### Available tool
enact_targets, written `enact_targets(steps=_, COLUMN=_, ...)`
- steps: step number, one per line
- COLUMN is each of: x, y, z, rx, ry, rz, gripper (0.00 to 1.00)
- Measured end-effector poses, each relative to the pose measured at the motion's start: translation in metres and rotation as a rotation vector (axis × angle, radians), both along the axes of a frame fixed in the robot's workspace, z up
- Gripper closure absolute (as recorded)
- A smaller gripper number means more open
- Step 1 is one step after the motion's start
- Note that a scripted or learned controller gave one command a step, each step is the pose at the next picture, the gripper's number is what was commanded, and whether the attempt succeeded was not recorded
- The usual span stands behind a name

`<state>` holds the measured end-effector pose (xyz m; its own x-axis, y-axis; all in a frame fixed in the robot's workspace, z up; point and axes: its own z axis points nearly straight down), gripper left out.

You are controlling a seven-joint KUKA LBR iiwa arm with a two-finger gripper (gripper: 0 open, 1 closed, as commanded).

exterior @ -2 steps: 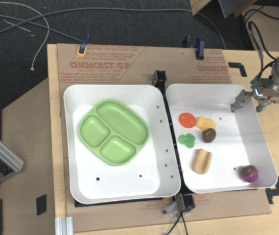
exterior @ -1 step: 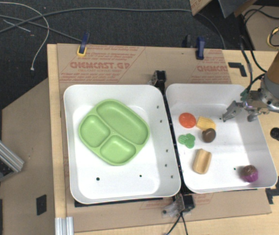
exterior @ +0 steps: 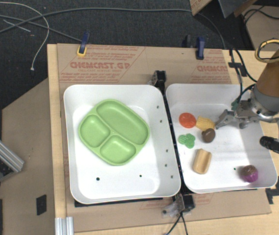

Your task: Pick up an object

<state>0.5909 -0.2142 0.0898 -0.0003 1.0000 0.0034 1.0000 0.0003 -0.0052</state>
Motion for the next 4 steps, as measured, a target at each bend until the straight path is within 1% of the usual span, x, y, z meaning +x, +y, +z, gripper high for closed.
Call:
enact_targets(steps=1, x=0.002, y=-0.001, z=0.015, rx=-0.002, ry=-0.006, rz=0.000, gripper=1.00)
enact_targets(steps=2, x=0.004, y=0.002, z=0.059, rx=-0.005, ry=-0.011, rz=0.001, gripper=1.00)
enact_targets(steps=3, x=0.010, y=-0.007, z=0.117, rx=-0.007, ry=-0.013, rz=0.001, gripper=1.00)
enact_targets(steps=4, x=0.011, y=-0.008, z=0.168, rx=-0.006, ry=-0.013, rz=0.001, gripper=1.00)
